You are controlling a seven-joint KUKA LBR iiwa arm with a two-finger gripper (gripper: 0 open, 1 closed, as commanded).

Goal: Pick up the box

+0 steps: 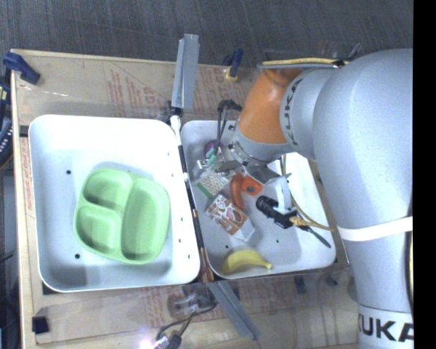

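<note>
The box [227, 215], small with a brown and white pattern, lies tilted in the middle of the right bin [316, 202]. My gripper [231, 168] hangs under the grey and orange wrist, over the bin's upper left part, just above and behind the box. It is low among the clutter, close to a red-orange item [243, 188] and a checkered packet [211, 185]. The wrist hides most of it.
A yellow banana [245, 261] lies near the right bin's front wall. A small purple and green thing [211, 151] sits at that bin's back left. The left bin [51, 144] holds a green divided plate [122, 214]. The arm covers the right bin's right side.
</note>
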